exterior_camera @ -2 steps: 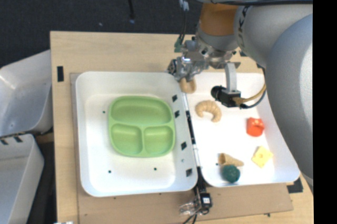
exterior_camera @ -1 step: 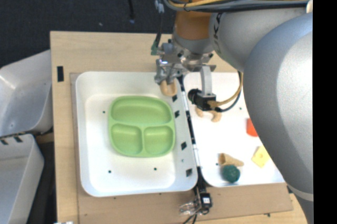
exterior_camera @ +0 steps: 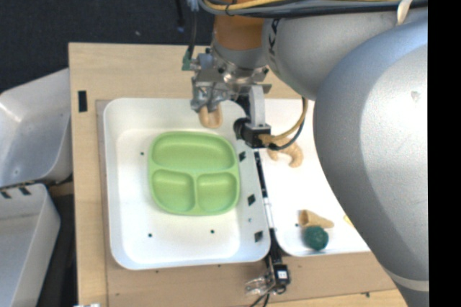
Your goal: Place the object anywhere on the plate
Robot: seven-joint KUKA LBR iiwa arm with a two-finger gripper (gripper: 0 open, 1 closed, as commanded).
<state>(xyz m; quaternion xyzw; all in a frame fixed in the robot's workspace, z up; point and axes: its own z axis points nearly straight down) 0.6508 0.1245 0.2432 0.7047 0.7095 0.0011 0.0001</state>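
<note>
One tan, lumpy object [exterior_camera: 210, 116] sits pinched between the fingers [exterior_camera: 209, 109], just above the green plate's [exterior_camera: 193, 172] upper edge, centre frame. It looks light and stiffish, perhaps a little slippery; gripping across its narrow middle seems safest.

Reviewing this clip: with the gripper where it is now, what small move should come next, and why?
Probably a short move toward the plate, then lower. The gripper sits just past the plate's far rim with a tan object at its fingertips, so releasing here would likely drop it on the bin floor.
</note>
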